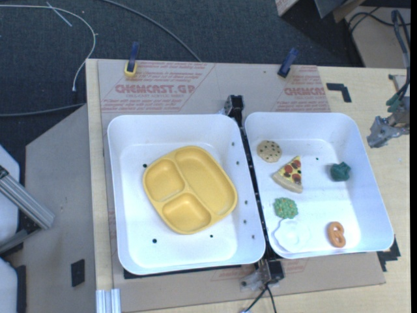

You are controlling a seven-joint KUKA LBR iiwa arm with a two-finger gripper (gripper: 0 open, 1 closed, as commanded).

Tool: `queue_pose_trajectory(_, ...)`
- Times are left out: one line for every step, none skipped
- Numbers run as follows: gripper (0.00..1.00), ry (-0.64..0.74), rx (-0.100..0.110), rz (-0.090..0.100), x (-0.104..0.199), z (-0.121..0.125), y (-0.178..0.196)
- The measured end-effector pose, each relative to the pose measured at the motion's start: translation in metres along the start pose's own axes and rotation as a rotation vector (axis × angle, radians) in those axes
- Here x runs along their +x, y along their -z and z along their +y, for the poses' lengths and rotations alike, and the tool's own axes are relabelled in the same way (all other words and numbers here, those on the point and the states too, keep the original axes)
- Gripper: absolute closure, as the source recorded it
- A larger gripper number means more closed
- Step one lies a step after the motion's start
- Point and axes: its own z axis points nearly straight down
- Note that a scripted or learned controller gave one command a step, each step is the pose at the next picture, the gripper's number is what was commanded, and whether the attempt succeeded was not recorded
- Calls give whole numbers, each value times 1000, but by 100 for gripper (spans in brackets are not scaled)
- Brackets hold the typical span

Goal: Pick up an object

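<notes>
My pincer (383, 133) hangs at the right edge of the bench, just outside the right bin's (365, 142) far right corner and above bare bench top; it is small and blurred from here, so I cannot tell whether it is released or clenched, and I see nothing in it; the things I could pick all lie in the right bin, well apart from me; a round speckled cookie (268, 150) sits near the bin's far left side; just beside it, towards the near side, lies a pizza slice (290, 173) with its tip pointing to the far side; a dark green lump (340, 171) rests to the right of the slice, the piece nearest my pincer; a bumpy green piece (285, 207) lies on the near side of the slice, and a white piece (287, 234) lies against the bin floor just beyond that, close to the near left corner and hard to make out against the white; an orange pretzel (336, 234) sits near the near right corner; the left bin (124, 175) holds a yellow divided plate (189, 188) with three compartments, lying flat and turned at a slant; the two bins touch along their inner edges, where a black clip (234, 103) sits at the far end; two blue clamps (132, 60) grip the far edge of the board under the bins.
</notes>
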Motion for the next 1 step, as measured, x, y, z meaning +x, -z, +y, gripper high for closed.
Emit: queue_pose_trajectory(100,3,8,6,55,6,-4)
